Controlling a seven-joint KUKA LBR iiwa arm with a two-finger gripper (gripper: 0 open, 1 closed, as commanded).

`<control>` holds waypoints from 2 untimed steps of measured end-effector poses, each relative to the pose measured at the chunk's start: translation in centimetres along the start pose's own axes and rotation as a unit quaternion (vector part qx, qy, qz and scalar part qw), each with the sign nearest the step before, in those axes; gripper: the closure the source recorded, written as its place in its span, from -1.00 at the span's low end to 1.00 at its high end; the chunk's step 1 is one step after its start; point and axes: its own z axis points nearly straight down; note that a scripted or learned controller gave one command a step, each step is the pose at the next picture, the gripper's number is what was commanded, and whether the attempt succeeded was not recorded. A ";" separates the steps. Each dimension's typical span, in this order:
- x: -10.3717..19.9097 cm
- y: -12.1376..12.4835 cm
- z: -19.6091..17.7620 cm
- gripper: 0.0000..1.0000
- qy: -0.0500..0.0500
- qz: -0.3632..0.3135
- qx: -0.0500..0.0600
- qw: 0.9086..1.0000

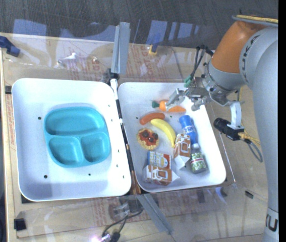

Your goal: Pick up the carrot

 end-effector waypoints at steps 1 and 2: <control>0.7 5.0 4.4 -1.00 0.000 -0.066 -0.001 0.998; 0.3 5.7 9.9 -1.00 -0.005 -0.109 -0.014 0.994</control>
